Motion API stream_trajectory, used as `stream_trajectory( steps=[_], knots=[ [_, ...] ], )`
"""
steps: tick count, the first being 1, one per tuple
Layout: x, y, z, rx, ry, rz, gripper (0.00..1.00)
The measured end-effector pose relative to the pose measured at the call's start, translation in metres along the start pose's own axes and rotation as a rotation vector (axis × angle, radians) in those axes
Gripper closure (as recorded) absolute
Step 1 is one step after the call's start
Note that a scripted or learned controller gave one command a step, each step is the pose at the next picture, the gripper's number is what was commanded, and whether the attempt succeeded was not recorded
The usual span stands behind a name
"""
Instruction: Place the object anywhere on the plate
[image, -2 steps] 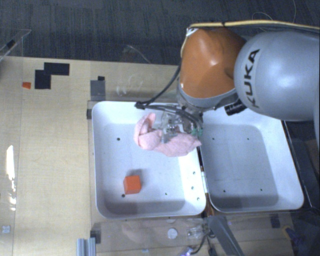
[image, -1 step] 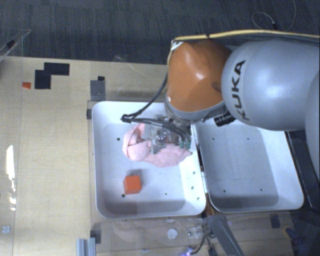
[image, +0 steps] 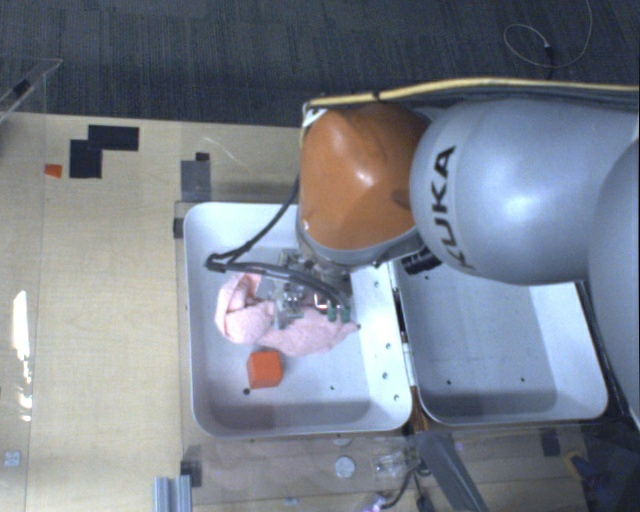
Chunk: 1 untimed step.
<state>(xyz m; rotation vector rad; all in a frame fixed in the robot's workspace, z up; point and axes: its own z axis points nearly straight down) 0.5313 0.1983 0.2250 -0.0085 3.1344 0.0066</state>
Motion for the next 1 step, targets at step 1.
stream_trajectory(
  steps=[1],
  knots=[
    [-0.0002,-0.0002,-0.0002,0.000,0.000,0.000,0.00]
  ],
)
